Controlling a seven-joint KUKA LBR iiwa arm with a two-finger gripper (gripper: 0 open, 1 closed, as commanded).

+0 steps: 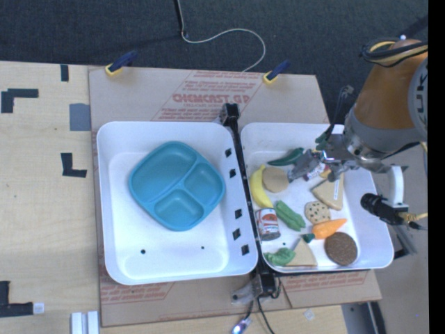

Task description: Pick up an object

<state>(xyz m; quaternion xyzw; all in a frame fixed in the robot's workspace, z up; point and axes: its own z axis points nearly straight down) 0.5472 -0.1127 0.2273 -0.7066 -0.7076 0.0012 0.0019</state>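
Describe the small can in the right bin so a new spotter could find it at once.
Start at the right white bin, the one crowded with toy food, and go to its left wall beside the divider. Just below the yellow banana stands the small can, with a red and white label. It is the only cylindrical, metal-looking item; the green pickle to its right is soft-shaped and plain green.

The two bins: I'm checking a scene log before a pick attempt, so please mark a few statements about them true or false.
1. The blue divided plate lies in the left bin. True.
2. The banana lies in the left bin. False: it is in the right bin, near the divider.
3. The gripper is above the right bin. True.
4. The carrot rests on the blue plate. False: it lies in the right bin, beside the round brown cookie.
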